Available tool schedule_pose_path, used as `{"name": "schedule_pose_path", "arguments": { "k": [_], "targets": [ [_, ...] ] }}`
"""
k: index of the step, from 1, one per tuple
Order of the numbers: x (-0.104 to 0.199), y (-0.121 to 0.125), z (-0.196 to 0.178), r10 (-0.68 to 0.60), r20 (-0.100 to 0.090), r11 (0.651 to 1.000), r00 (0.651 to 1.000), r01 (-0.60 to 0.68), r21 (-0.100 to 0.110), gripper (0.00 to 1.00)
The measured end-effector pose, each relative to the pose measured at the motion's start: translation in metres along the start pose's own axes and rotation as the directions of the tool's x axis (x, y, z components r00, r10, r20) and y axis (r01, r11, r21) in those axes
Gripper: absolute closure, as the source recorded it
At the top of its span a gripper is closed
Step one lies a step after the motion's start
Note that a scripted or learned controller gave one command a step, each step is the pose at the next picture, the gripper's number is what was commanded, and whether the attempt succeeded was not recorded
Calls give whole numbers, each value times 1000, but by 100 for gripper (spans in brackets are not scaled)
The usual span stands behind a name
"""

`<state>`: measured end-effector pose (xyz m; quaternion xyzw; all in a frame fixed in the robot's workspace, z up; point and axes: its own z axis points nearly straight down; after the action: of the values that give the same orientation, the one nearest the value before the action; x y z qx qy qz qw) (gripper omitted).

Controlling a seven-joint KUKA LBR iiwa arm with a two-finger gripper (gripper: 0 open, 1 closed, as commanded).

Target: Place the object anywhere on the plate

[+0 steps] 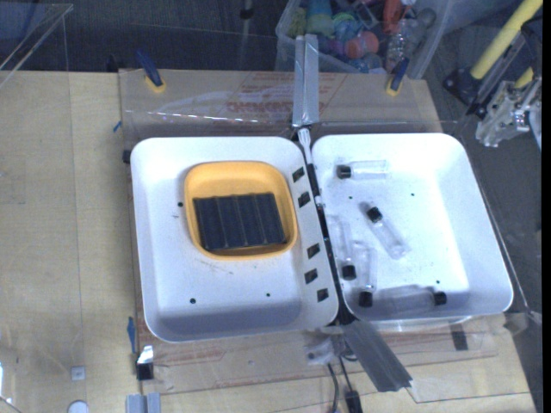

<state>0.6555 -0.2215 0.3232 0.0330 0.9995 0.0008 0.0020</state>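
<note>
The dark ridged slab (239,221) lies flat on the yellow plate (200,179) in the left bin (164,299), its long axis along the bin's near edge. My gripper (508,117) hangs beyond the right bin's (482,256) far right corner; I cannot tell its state.

At about two o'clock in the view, the arm (479,69) shows as dark grey, angular parts. A yellow bar (516,22) crosses near it at one o'clock. Just under them is a pale, silvery metal piece with small brackets, probably the gripper (506,117); it is too blurred for finer details.
</note>
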Motion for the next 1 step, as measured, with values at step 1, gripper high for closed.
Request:
{"name": "schedule_pose_path", "arguments": {
  "k": [1],
  "targets": [
    [-7,1,40,-253,0,968,968,253,-1,100]
  ]
}}
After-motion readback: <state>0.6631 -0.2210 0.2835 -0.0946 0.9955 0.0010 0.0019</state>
